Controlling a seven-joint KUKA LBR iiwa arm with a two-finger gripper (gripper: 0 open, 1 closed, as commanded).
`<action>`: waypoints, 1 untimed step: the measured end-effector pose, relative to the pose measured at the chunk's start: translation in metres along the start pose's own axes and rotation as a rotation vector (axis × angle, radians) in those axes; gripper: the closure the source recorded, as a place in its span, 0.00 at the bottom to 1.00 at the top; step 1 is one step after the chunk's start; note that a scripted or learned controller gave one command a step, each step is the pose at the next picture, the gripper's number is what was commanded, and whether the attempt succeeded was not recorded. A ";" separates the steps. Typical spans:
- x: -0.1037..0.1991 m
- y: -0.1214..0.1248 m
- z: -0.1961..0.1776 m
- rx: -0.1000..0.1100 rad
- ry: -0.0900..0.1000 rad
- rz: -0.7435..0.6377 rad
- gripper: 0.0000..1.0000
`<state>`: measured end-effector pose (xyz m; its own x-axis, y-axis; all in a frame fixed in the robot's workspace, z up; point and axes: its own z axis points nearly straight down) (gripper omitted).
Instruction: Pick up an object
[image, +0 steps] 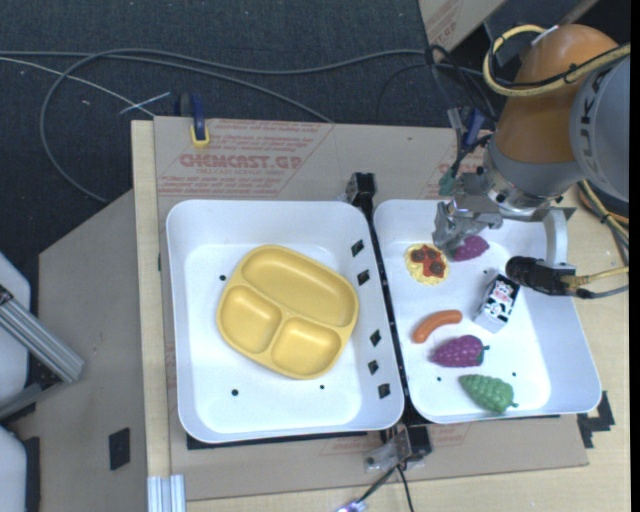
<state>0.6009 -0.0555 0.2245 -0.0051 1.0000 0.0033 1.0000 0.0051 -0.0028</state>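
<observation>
Your hand (455, 232) sits low in the right bin (560, 385), fingers seemingly around a purple grape bunch (470, 246) — grip unconfirmed — so it may slip out or nudge the pizza toy (427, 264) just beside.

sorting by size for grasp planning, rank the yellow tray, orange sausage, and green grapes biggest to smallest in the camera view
1. yellow tray, far the largest
2. green grapes
3. orange sausage
The last two look close in size, so their order is unsure.
</observation>
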 end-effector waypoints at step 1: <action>0.054 -0.011 -0.011 -0.001 0.000 -0.002 1.00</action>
<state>0.5892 -0.0012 0.2353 -0.0067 1.0000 0.0037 1.0000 0.0067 -0.0021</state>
